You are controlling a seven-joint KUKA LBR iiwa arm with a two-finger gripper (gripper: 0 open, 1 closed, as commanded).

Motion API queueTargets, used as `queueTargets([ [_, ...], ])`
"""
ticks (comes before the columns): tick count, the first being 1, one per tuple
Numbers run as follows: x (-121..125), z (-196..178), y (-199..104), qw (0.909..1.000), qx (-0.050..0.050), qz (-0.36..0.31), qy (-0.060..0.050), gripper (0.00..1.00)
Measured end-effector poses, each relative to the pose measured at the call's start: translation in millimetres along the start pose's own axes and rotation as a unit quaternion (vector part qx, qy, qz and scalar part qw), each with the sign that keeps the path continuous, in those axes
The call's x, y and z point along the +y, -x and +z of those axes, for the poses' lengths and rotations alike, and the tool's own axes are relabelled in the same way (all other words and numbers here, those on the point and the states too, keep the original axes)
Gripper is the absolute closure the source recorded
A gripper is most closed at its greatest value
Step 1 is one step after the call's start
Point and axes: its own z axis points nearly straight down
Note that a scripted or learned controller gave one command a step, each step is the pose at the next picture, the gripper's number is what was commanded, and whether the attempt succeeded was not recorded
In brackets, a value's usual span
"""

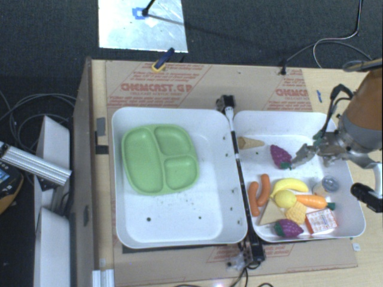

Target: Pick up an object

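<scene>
The right bin holds several toy foods. A purple grape bunch lies near its middle, with a tan cone wedge to its left. Below them are a banana, a lemon, a carrot, two orange sausages, a cheese wedge, a cracker, a second grape bunch and a red and white box. My gripper hangs low over the right bin, just right of the upper grape bunch and above the banana.
In the left bin lies a green divided plate. A small grey round piece sits by the right bin's right wall. The arm's wrist covers that bin's right edge. Cables run across the floor at left.
</scene>
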Motion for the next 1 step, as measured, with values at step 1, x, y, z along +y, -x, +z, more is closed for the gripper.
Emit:
queueTargets([
  [1, 50.2, 108.3, -4.8, 1.0, 0.0, 0.0, 0.0, 0.0],
])
